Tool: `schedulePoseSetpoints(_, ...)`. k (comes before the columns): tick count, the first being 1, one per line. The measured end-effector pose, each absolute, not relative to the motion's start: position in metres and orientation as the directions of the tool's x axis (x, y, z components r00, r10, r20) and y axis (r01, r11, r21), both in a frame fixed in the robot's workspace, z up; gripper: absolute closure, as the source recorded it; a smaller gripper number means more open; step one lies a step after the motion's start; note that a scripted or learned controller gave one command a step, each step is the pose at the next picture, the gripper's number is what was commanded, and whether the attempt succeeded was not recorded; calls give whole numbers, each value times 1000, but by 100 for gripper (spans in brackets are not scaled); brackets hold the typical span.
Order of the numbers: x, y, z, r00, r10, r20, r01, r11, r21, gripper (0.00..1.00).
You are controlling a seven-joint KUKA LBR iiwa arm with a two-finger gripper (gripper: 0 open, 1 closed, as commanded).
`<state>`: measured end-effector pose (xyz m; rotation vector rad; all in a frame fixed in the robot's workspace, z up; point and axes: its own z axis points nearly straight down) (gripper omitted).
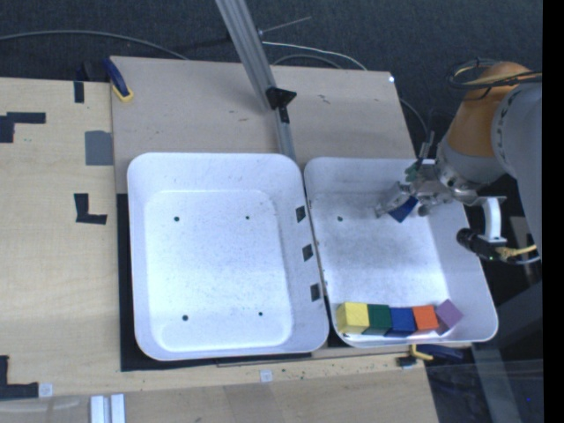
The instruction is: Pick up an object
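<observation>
While my arm (pixel 483 129) reaches in from the right, camera view puts my claw (pixel 398 206) low over the far part of the right bin (pixel 381 256), near its right wall.

Claw state: cannot tell whether apart or together; the tip is small and blurred from this slant. A small blue patch (pixel 403 210) sits right at the tip. Cannot tell whether it is a loose piece or part of the claw, so no grasp is logged.

Candidate objects: five blocks in a row along the near wall of the right bin, touching or nearly touching one another. From the left: yellow block (pixel 355 315), green block (pixel 379 317), blue block (pixel 403 320), orange block (pixel 425 317), purple block (pixel 448 311). The purple one sits skewed at the bin's corner. All are well apart from the claw. Left bin (pixel 220 263) and the bench (pixel 194 104) around it offer no target.

Step, as I judge it: reaching or probing. Pick not confirmed.

Next move: if the blue patch is no object, I must travel toward the near wall and come down on the row. An end block looks easiest, yellow or purple, since each has one free side. The middle three are flanked by neighbours, leaving little room to straddle. The wall close behind the row is a collision risk, so a steep, square descent is called for.
</observation>
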<state>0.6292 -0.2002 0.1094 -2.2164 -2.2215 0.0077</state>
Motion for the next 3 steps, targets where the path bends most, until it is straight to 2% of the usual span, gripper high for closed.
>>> schedulePoseSetpoints(1,571,-170,121,-1,1000,1,1000,1,-6,0)
schedulePoseSetpoints(2,634,-188,90,-3,1000,-1,1000,3,0,0)
schedulePoseSetpoints(3,681,-195,92,-2,1000,1,1000,2,-9,0)
